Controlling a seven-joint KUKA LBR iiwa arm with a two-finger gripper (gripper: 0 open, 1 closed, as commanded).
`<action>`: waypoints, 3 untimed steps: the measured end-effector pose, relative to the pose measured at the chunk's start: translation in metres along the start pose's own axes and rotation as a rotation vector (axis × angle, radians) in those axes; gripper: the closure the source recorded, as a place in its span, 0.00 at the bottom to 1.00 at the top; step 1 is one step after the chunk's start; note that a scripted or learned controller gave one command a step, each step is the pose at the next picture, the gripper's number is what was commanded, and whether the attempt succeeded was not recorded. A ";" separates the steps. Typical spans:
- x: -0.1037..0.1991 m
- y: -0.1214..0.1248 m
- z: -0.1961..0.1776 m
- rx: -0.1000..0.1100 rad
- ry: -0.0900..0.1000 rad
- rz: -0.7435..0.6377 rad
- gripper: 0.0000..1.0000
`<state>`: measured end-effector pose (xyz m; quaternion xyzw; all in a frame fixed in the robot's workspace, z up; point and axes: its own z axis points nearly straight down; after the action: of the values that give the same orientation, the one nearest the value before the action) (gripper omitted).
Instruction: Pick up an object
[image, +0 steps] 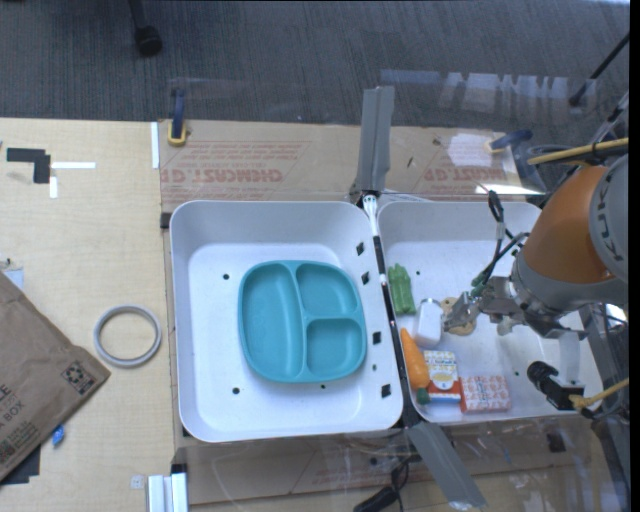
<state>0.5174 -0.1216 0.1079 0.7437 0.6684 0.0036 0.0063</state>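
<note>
The grey arm reaches in from the right side of the scene, its orange band bulking large above the wrist. The wrist angles down and to the left, carrying the gripper low at the end of the arm, its tip pointing left, with cables looping around it.

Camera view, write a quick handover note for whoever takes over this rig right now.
Gripper: low inside the right bin, just right of the small white block. Nothing is visibly between its fingers, and their state is unclear from here.
Things: green piece, white block, orange carrot-like piece and two small red-and-white packs, all in the right bin, along its left and front. Teal divided plate lies in the left bin.
Done: arm is down among the items.
Left: grasp one object and lift it.
</note>
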 end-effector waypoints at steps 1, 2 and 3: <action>0.015 0.066 0.011 0.002 0.001 0.172 0.00; 0.027 0.027 0.015 0.013 -0.002 0.167 0.00; 0.026 0.027 0.006 0.015 -0.001 0.166 1.00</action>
<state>0.5472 -0.0982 0.1024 0.7967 0.6044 -0.0013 0.0009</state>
